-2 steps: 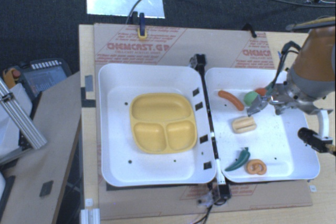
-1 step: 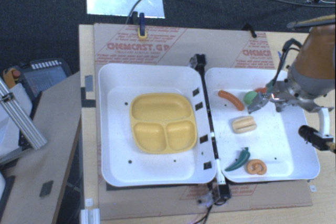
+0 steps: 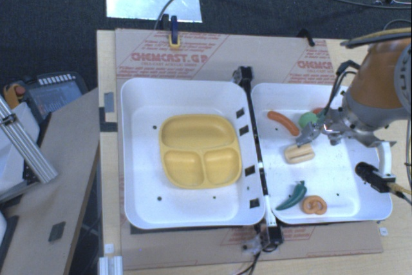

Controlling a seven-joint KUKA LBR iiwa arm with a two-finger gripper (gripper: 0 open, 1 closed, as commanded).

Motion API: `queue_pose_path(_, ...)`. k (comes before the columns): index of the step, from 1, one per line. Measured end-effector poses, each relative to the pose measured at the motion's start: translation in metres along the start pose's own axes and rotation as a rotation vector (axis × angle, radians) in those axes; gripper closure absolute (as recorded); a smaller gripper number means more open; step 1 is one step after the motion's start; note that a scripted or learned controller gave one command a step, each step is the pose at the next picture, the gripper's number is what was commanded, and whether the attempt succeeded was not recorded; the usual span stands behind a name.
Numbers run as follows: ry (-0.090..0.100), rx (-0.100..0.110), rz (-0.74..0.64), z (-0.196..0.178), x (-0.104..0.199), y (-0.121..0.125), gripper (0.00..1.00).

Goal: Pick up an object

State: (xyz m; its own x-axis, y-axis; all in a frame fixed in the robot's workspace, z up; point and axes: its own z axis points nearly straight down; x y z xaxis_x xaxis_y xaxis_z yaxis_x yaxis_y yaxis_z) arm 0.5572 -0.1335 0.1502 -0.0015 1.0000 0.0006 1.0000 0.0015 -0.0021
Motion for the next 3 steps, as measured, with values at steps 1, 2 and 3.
queue_pose_path(1, 0.001, -0.001, -0.003, 0.056, 0.006, 0.008, 0.00)
queue_pose_path(2, -0.001, -0.002, 0.001, 0.066, 0.006, 0.009, 0.00)
queue_pose_path(3, -0.001, -0.005, 0.001, 0.055, 0.006, 0.009, 1.00)
